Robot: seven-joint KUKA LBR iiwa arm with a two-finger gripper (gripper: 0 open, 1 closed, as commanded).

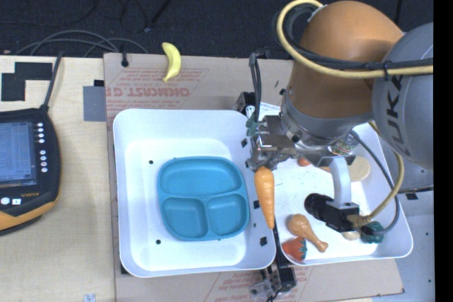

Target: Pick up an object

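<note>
An orange carrot (265, 196) hangs point down under my gripper (262, 158), over the rim between the two bins. Its thick top end sits between the fingers, which are shut on it. The grey arm with its orange band (340, 60) covers the back of the right bin (400, 245). A tan toy drumstick (308, 231) lies at the front of the right bin, with a small red and orange piece (295, 249) just in front of it. A pale round piece (361, 168) and a small orange bit (304, 161) peek out from under the wrist.
A blue divided plate (202, 198) lies in the left bin (134, 152). A yellow banana (170, 61) rests on the cardboard behind the bins. A teach pendant (21, 166) sits on the bench at the far left.
</note>
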